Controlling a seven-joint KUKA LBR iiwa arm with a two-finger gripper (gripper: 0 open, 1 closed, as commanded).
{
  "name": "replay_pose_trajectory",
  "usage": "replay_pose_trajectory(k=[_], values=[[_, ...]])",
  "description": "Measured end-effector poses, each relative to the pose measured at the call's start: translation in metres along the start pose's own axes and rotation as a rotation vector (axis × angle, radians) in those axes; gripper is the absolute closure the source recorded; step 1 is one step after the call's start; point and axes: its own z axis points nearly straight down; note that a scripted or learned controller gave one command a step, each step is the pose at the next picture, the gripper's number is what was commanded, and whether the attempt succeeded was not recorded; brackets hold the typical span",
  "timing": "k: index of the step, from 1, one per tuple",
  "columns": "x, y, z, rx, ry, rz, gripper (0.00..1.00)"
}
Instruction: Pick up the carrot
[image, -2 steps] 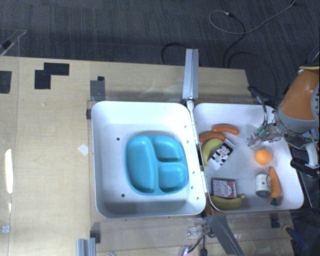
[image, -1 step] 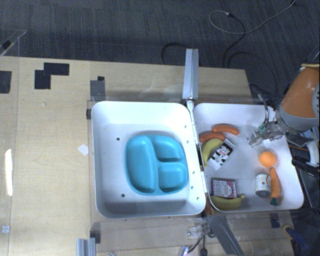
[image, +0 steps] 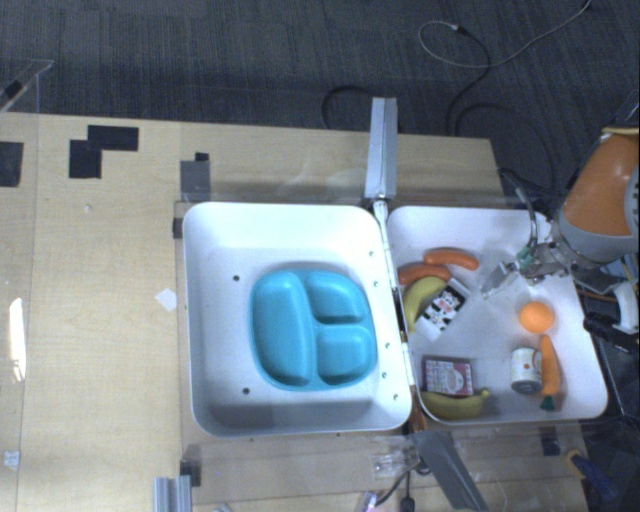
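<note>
Lighting even and bright; picture soft, low in resolution.

We note diffuse overhead light, with soft shadows inside the left bin (image: 200, 300) along its near wall. We see pale glare on the bench (image: 90, 300) at far left. Small items in the right bin (image: 480, 225) lack sharp edges.

A pale wooden desk (image: 100, 300) sits on dark grey carpet (image: 200, 50). Black patches (image: 100, 150) mark its far left corner, and a clear panel (image: 20, 85) catches light at the left edge. Thin cables (image: 470, 45) loop across the carpet.
</note>
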Motion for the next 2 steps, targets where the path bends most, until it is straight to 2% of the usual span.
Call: replay_pose_trajectory(k=[1, 2], values=[[0.0089, -0.0407, 0.008, 0.0, -0.001, -0.067, 0.0], [0.0099, -0.0387, -0.0008, -0.001, 0.002, -0.068, 1.0]])
